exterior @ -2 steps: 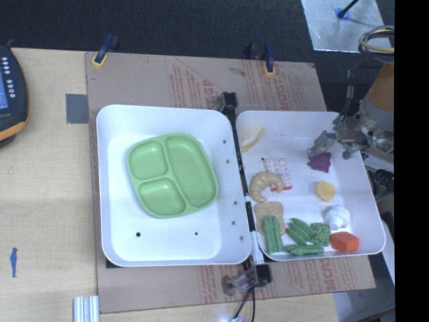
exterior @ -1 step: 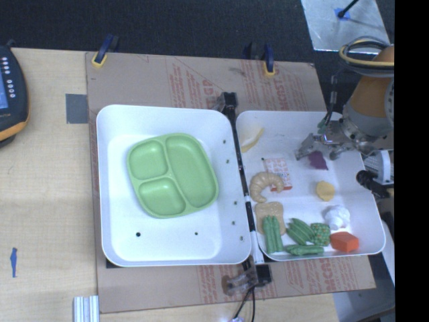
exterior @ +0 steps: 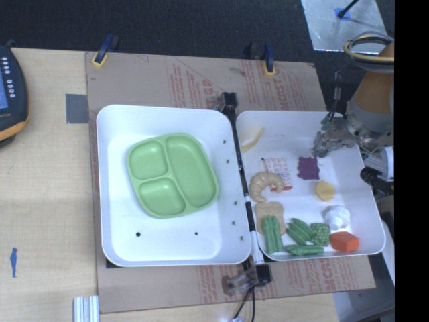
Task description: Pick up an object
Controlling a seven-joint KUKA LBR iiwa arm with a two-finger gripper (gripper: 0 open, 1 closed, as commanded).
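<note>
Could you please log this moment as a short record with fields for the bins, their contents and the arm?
left bin: holds a green divided plate
right bin: holds small toy foods
near hinge side: shrimp, banana slice
middle: purple piece, yellow piece
front edge: green vegetables, orange block, white piece
gripper: over the right bin's far right part, just above the purple piece
held object: none visible

tray (exterior: 173, 175) in left bin (exterior: 114, 233), food right
</note>
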